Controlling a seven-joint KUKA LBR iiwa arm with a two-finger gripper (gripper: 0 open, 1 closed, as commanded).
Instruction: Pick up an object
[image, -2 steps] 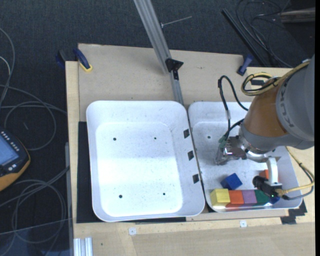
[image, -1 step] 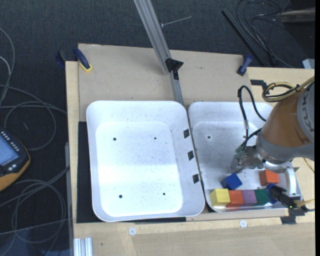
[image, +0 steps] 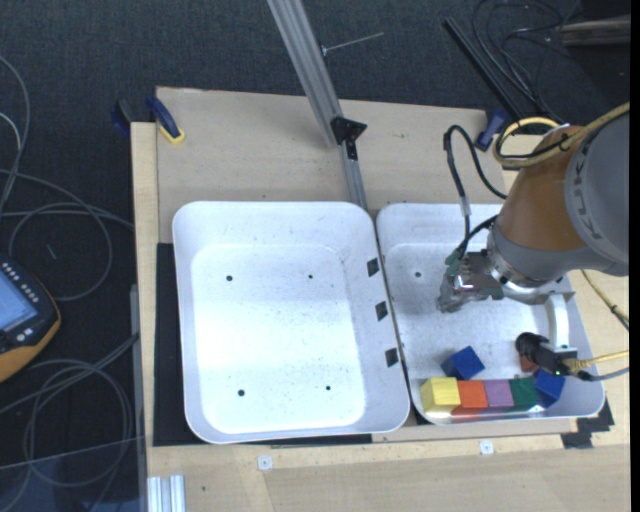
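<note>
**End effector over the right bin, 6 blocks by the near wall**

Nearest me, at 6 o'clock, the tabletop (image: 300, 465) shows its bare wooden lip. Just past it, a row of 4 blocks lies along the near wall of the right bin (image: 420, 225). From 9 o'clock toward 3 o'clock they are a yellow block (image: 440, 393), an orange block (image: 472, 395), a purple block (image: 498, 394) and a green block (image: 522, 391), each touching the next. A dark blue block (image: 548, 386) sits against the green one at the 3 o'clock end. A second blue block (image: 464, 361), turned at an angle, sits just at 12 o'clock of the yellow and orange pair. I cannot tell whether it touches them.

Farther in, near the middle of the right bin, the end effector (image: 458, 292) hangs at 12 o'clock of the angled blue block, apart from it. I cannot tell whether it is wide or narrow. All 6 blocks lie on the bin floor. The grey arm (image: 600, 190) with its orange band (image: 530, 210) reaches in from 3 o'clock.

At 9 o'clock of the right bin stands the left bin (image: 270, 330), and their walls meet. I count 3 black clips (image: 381, 310) on that shared wall.

Farthest off, an aluminium pole (image: 320, 80) slants away toward 12 o'clock. A blue clamp (image: 165, 118) grips the tabletop's far edge at 10 o'clock.
</note>
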